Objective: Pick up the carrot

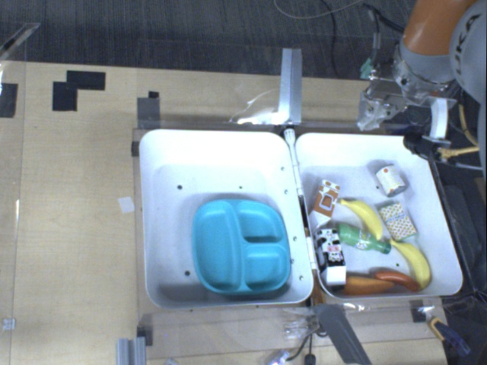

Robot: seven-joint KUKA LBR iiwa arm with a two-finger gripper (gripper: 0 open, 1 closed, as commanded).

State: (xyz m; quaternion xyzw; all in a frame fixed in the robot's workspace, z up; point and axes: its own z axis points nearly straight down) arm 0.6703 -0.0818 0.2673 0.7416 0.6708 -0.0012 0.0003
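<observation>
While carrot [358, 284] lies binned, fingers [374, 116] hover apart.

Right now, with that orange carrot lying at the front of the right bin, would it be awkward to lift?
Probably. The long, tapered orange carrot looks stiff and smooth, so it may roll or slip. It lies along the white bin's front wall, with a yellow banana crowding it, leaving little room for the claw.

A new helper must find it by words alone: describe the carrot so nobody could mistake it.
Start at the right-hand white bin, the one crowded with small items, and go to its near edge. The carrot lies flat along that edge, just below the green bottle. It is the only long orange-red piece; the bananas beside it are yellow and curved.
</observation>
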